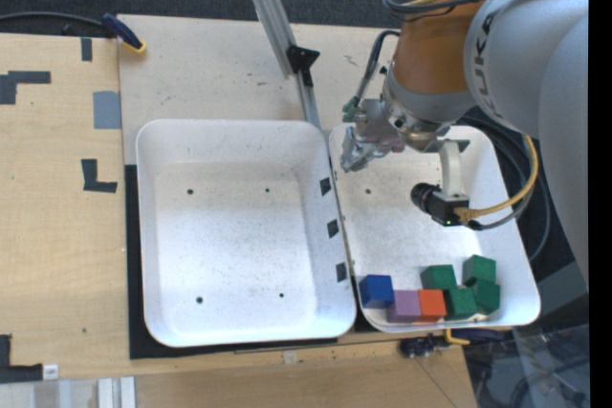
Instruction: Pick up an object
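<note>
Several small blocks lie along the near edge of the right bin point(512, 205): a blue block point(376, 289), a purple block point(407, 304), an orange block point(432, 303) and green blocks point(466, 287) bunched at the near right corner. My gripper point(358, 151) hangs over the far left part of the right bin, close to the wall between the two bins and well away from the blocks. I see nothing between its fingers.
The left bin point(153, 205) sits beside the right one, sharing a divider wall. A slanted metal rail point(273, 14) runs from the top down to the bins' far edge. Cables loop off the arm over the right bin's right side.
</note>
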Controlling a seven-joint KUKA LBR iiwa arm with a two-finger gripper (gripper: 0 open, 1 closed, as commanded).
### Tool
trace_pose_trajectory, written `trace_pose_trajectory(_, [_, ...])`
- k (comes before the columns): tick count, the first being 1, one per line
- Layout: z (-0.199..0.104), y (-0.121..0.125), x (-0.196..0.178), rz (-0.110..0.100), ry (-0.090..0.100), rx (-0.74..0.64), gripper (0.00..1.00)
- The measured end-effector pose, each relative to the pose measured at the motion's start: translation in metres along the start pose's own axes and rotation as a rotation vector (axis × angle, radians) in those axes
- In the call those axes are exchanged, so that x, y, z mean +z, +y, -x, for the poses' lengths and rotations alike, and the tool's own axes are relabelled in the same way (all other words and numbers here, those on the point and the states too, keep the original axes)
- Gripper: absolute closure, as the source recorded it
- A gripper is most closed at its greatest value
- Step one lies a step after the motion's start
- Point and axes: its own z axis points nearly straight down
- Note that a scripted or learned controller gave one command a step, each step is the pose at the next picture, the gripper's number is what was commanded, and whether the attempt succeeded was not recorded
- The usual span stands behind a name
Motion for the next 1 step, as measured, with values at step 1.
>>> trace_pose_trajectory(1, [-0.0509, -0.0047, 0.0171, -0.001, 0.000, 0.000, 1.00])
